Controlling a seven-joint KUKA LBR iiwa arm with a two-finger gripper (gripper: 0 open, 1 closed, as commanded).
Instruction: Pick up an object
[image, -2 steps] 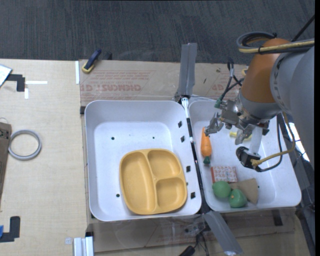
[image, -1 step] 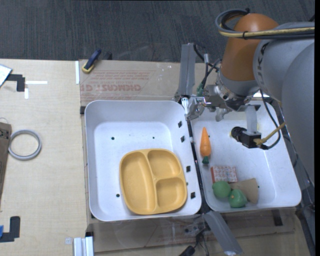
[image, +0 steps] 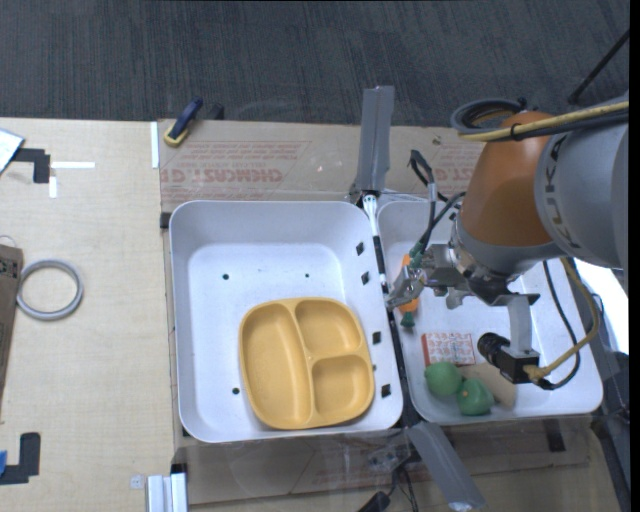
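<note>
Dark carpet lies behind a cardboard-topped bench bearing two white bins. Left bin (image: 200, 300) holds a yellow divided plate (image: 305, 360). Over the right bin (image: 575, 395) hangs the gripper (image: 407, 292), by the dividing wall — whether it is wide or narrow I cannot tell. Below it lie a red-patterned card (image: 448, 349), two green objects (image: 458, 388) and a wooden block (image: 497, 385) — all untouched.

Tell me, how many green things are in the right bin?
2: one green ball and another green piece touching it, both near the front of the right bin. The arm may hide more.
</note>
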